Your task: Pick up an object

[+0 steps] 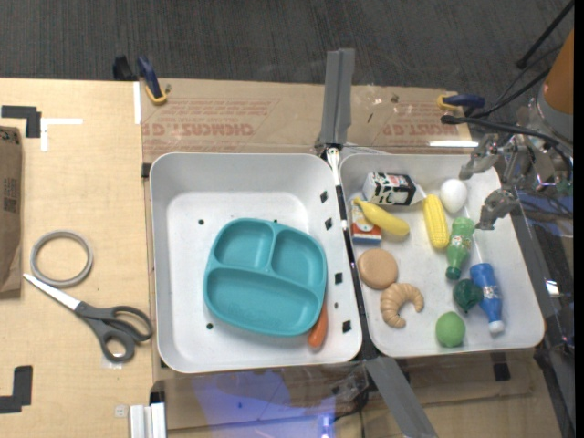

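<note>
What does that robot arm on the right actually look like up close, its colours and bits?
At the right edge a patch of the arm's orange band shows. Below it the gripper is bare grey metal, with two slim fingers reaching toward the right bin. Dark cables loop around it, and a few thin coloured wires run along its body.

From where I stand, the arm comes in at the far right, its orange band just visible at the upper right edge. Cables loop from the wrist down toward the gripper (487, 188), which hangs low and angled to the left. Its two grey fingers (476, 164) are spread apart, one higher and one lower, with a clear gap and nothing between them. The metal wrist hardware sits just to their right.
</note>
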`<state>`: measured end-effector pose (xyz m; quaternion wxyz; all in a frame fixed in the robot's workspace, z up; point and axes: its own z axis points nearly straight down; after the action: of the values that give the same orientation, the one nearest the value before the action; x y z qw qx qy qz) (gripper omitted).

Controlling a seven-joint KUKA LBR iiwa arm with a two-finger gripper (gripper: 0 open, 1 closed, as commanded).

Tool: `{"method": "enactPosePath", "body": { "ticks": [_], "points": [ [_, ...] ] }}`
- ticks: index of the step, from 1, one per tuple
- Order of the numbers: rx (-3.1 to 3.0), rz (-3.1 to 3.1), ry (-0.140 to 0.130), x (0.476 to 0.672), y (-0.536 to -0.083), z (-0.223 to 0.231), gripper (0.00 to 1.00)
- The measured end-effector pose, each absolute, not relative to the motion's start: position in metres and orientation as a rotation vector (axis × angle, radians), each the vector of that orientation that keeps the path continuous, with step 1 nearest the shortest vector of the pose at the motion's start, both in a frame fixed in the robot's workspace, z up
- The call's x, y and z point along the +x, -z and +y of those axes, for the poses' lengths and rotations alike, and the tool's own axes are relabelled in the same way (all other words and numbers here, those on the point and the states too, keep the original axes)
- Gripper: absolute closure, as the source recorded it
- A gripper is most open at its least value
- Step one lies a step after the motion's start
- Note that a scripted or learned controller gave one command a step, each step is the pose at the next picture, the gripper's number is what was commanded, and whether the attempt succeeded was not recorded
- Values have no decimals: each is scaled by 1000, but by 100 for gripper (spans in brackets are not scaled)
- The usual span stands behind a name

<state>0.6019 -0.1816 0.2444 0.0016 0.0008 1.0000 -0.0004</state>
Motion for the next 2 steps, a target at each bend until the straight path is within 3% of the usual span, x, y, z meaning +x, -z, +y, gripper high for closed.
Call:
{"method": "enactPosePath", "body": {
  "ticks": [1, 2],
  "points": [
    [127, 3136, 1, 616, -141, -194, 0],
    [200, 3133, 1, 583, -92, -169, 0]
  ]
}}
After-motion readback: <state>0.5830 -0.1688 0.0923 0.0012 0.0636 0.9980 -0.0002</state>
